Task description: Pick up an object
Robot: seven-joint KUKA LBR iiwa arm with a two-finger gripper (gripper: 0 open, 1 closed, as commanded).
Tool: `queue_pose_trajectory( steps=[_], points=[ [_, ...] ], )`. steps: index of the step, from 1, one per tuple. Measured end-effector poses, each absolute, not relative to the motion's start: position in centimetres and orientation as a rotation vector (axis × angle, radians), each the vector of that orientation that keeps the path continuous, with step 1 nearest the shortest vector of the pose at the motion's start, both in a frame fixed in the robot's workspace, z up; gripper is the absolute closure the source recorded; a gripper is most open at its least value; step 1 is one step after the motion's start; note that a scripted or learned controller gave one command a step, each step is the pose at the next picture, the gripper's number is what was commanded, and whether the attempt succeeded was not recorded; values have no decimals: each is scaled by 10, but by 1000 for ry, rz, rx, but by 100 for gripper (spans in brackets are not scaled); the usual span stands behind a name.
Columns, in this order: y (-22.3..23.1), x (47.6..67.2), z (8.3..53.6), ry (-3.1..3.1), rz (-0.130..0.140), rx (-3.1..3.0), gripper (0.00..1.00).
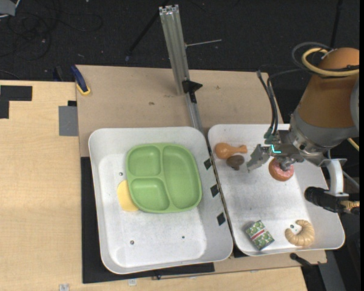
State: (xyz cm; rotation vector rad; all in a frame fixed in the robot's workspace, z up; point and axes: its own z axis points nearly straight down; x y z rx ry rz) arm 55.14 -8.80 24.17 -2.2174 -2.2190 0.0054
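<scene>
1. Look first at the low edge of the right white bin [327, 238]. You see a small green box with a red and white label [259, 234] there, and a tan curled pastry shaped like a croissant [300, 233] just beside it. Both lie flat and loose, easy to reach.
2. Your gripper [268, 157] hangs over the top half of this bin. You can see its jaws spread apart, with nothing between them.
3. A pink round doughnut [283, 171] sits just under the wrist. An orange pear-shaped toy [227, 150] touches a small brown lump [235, 160] just left of the gripper. I think these are the nearest things to grab.
4. The left white bin [106, 144] holds a green plastic tray with three parts [164, 177], resting on top of a yellow flat thing [126, 197].
</scene>
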Motion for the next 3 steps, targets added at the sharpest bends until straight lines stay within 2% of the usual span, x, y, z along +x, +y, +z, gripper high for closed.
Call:
queue_pose_trajectory(
  steps=[1, 2, 3],
  points=[
    [-88, 552, 242, -2220, 4, -2218, 0],
    [-87, 554, 198, -2217, 8, -2216, 0],
    [-80, 551, 135, -2216, 9, -2215, 0]
  ],
)
